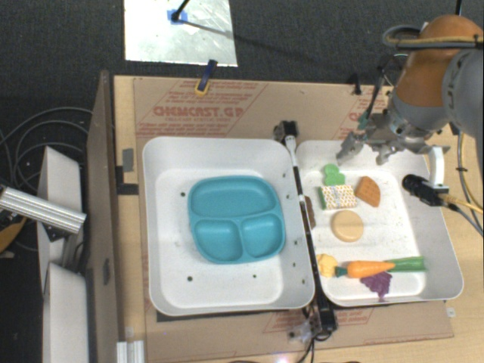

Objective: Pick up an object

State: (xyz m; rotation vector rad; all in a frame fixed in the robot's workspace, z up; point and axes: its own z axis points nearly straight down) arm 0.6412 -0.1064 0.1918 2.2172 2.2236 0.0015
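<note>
Far left, off the counter (227,97): looped black cables (30,131), silver bar (41,210) just below them. Beyond the counter's far edge, shiny sheet (180,21) flat on dark floor. Blue and yellow clip (204,78) on the counter's far edge. Left bin (170,172): teal divided plate (236,219) flat at its middle, three compartments, well clear of all four rims. Right bin (431,240) side by side with the left bin along the shared edge, holding all the pickable things. Yellow piece (326,264) by the near-left corner, just beside the left rim. Green piece (331,175) toward the far-left corner, patterned block (338,196) right under it, touching or just apart, can't tell which. Tan round disc (348,225) near the bin's middle, just below the block. Tool (361,156) at the far edge of the right bin, fingers spread wide, nothing between them, hanging just beyond the green piece and the brown piece (368,191). Brown piece tilted, just right of the patterned block. Carrot (370,268) lying along the near edge, orange end toward the yellow piece, green top toward the right rim. Purple cluster (378,282) touching the carrot's near side, close to the near rim. Grey arm (431,97) with orange band (446,32) reaching in from the right over the far-right corner.
</note>
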